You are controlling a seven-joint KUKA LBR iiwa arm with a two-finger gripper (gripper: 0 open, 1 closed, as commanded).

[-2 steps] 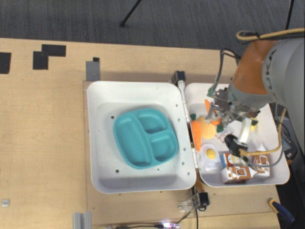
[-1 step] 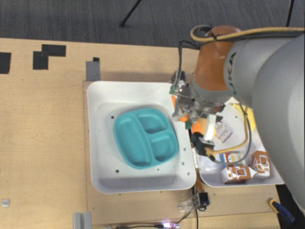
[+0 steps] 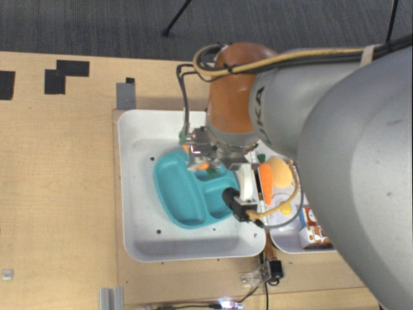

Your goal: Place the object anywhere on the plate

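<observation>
1 teal plate (image 3: 184,196) in left bin (image 3: 139,237); 1 claw (image 3: 205,163) above.

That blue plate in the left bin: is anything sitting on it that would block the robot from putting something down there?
Nothing visible lies on the bare part of the teal plate in the left bin. The arm's wrist hangs over its right side, hiding that part, so I cannot tell what is under it.

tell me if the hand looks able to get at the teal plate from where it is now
Probably yes. The hand hangs directly over the teal plate's right part in the left bin, and nothing on the plate's bare surface looks to block a descent.
</observation>
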